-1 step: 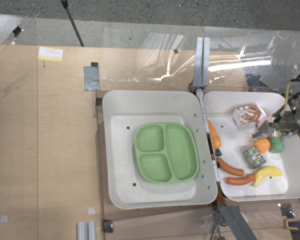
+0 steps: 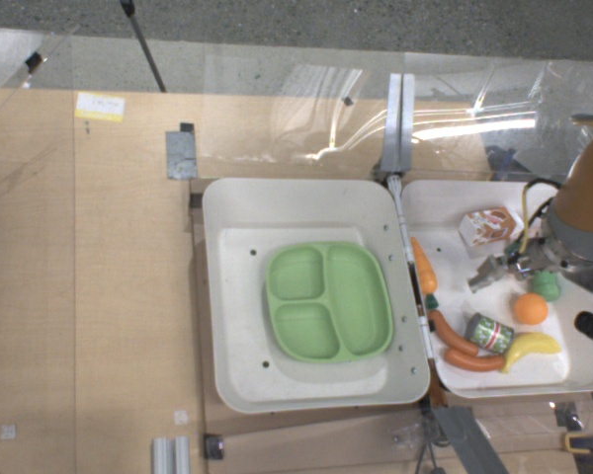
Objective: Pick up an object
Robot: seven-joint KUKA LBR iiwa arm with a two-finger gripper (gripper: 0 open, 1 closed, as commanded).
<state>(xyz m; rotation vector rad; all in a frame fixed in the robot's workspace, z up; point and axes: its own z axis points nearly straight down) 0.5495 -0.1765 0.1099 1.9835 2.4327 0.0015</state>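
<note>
Working L to R across the bench. Left bin (image 2: 227,294) carries a green divided tray (image 2: 328,302) lying flat, three compartments, nothing on it that I can see.

Right bin (image 2: 445,205) is where the pick has to happen, so I'll place everything rel. to the gripper (image 2: 486,273). Along the bin's left wall, well left of the gripper, a carrot (image 2: 425,268) lies w/ its long axis running roughly up-down in the view. Below and left of the gripper, a sausage (image 2: 457,347) curves along the near wall, long axis approx. left-right, its right part under the can. A small can (image 2: 488,333) lies on its side just below the gripper, long axis tilted down to the right. Above the gripper, a crumpled packet (image 2: 490,226). Right of the can, a banana (image 2: 534,348) points down-left, and an orange (image 2: 530,309) sits just above it, w/ a green ball (image 2: 547,285) above that, near the wrist.

Gripper fingers point left and look spread apart, nothing between them. Arm (image 2: 585,200) comes in from the right.

My read: the nearest candidate is the can, directly below the fingertips. Fingers would need to straddle its short side, across the tilted axis, else it rolls. The packet is about as close but looks floppy.
</note>
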